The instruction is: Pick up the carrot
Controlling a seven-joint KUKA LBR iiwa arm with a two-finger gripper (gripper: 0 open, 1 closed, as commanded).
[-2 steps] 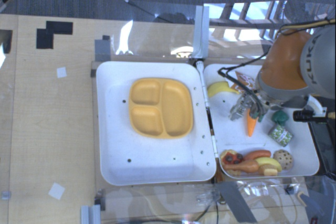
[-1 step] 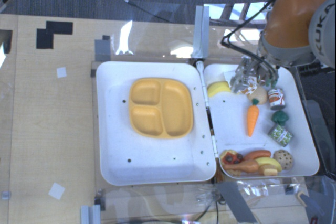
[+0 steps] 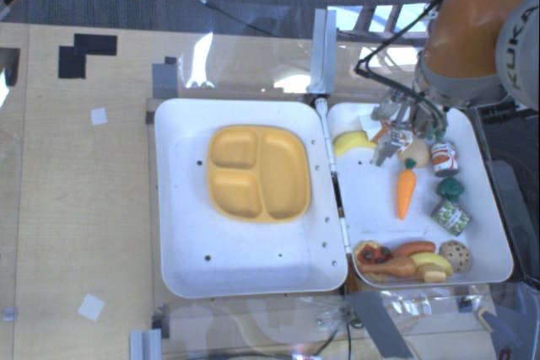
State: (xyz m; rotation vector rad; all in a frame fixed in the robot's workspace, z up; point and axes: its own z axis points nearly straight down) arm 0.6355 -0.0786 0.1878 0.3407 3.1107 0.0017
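Carrot (image 3: 406,191) lies mid-bin, open floor leftward.

carrot (image 3: 406,191) in right bin (image 3: 489,206), plate (image 3: 256,173) in left bin (image 3: 181,206)

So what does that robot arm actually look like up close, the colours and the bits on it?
The arm is bulky and rounded: a broad orange band, with grey casing beside it bearing dark KUKA lettering. Thin black cables loop off its side. At its end sits the tool, a small cluster of silvery metal parts, much slimmer than the arm itself.
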